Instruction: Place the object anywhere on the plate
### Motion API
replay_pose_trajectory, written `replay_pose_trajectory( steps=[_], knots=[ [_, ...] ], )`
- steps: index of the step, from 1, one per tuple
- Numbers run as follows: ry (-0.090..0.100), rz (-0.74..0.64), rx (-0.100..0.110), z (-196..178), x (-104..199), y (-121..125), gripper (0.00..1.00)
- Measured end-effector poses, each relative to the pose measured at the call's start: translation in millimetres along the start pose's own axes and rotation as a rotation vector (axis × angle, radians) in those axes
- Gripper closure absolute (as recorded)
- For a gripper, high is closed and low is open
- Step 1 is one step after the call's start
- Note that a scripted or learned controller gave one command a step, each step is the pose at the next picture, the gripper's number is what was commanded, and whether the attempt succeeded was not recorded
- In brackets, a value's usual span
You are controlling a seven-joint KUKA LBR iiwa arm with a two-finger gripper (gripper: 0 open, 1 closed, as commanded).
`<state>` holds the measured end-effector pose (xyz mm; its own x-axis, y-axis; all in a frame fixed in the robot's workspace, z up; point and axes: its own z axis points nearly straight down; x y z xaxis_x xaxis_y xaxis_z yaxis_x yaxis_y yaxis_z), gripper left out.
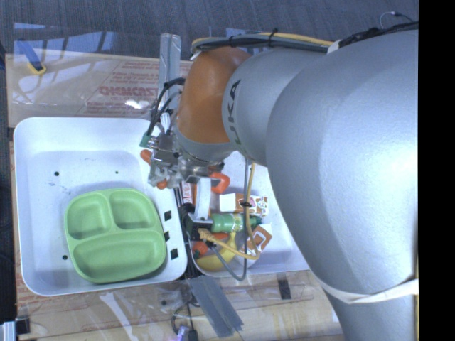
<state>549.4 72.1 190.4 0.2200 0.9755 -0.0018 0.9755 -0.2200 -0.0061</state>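
The claw sits just left of the frame's centre, a dark cluster of metal, wires and small orange parts hanging under the orange band of the arm. It hovers over the strip where the two white bins meet, at the upper left corner of the right bin. Whether it is spread or pressed together cannot be told from here, since the wrist hides its tips, and nothing can be seen between them.

Just below and to the right of the claw, in the right bin, lies a tight jumble of small objects: an orange hook-shaped piece nearest the claw, a white carton with printed corners beside it, a green bottle lying on its side under that, and a yellow curved thing at the bottom of the pile, close to the bin's lower edge. Which of these is the task's object cannot be told; all of them are in the right bin and none touches the plate.

The green plate, divided into three compartments, lies flat in the lower half of the left bin, left of and below the claw.

The arm's broad grey body fills the right side of the frame, covering most of the right bin
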Motion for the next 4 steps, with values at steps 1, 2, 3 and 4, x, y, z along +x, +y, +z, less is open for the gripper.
replay_pose_trajectory(
  steps=[1,2,3,4],
  knots=[
    [0.000,-0.054,0.000,-14.5,36.7,-43.8,1.00],
    [0.000,-0.052,-0.001,-14.6,36.1,-43.4,0.00],
    [-0.001,-0.058,0.002,-23.7,36.4,-43.2,1.00],
    [-0.001,-0.100,0.000,-7.0,11.8,-78.7,1.00]
  ],
)
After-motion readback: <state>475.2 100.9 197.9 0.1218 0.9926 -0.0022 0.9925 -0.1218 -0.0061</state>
